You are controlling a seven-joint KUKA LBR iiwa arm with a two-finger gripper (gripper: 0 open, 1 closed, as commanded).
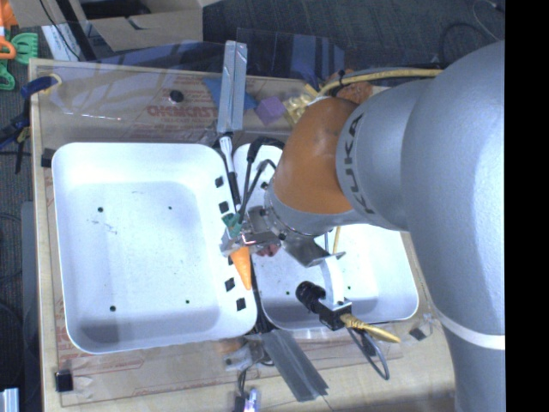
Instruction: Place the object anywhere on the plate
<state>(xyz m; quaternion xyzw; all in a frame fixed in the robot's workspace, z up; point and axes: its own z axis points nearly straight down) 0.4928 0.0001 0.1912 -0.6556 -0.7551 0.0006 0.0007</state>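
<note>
Hanging at the gripper (249,245), the small orange carrot-shaped toy (244,269) seems light and stiff; finger state cannot be told.

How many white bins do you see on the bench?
2. The left bin lies open to view. The right bin sits beside it, mostly covered by the arm. An orange object lies near their shared edge.
</note>
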